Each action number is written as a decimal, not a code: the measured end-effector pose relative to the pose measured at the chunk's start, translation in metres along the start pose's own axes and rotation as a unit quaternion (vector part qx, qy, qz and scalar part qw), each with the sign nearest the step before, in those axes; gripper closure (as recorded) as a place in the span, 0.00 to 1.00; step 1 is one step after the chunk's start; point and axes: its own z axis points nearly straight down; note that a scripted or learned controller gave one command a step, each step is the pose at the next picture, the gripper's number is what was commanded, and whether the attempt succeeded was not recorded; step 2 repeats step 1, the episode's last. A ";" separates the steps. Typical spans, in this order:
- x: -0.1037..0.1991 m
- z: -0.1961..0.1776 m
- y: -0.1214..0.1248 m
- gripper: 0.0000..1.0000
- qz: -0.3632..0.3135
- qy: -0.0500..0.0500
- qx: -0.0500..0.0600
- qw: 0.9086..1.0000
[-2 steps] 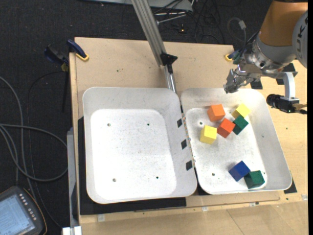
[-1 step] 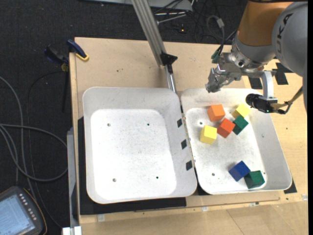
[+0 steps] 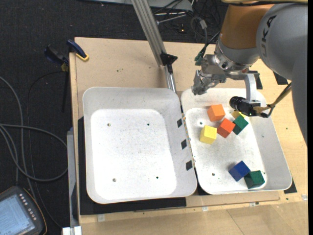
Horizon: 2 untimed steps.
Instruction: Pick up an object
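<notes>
The right bin [image 3: 274,155] holds several small blocks. An orange block [image 3: 215,112], a red-orange block [image 3: 226,127] and a green block [image 3: 240,125] cluster near its back, with a yellow block [image 3: 208,134] just left of them. A blue block [image 3: 239,170] and a dark green block [image 3: 254,178] lie at the front right. My gripper [image 3: 199,88] hangs over the bin's back left corner, above and left of the orange block, with nothing seen between its fingers.
The left bin [image 3: 93,131] lies beside the right one. A metal pole [image 3: 149,26] slants across the back of the bench. A blue and yellow clamp [image 3: 73,50] sits at the bench's back left corner. Cables trail on the floor at the left.
</notes>
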 end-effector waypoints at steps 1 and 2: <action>0.052 0.022 -0.009 1.00 0.000 0.000 0.001 1.000; 0.052 0.022 -0.009 1.00 0.000 0.000 0.001 1.000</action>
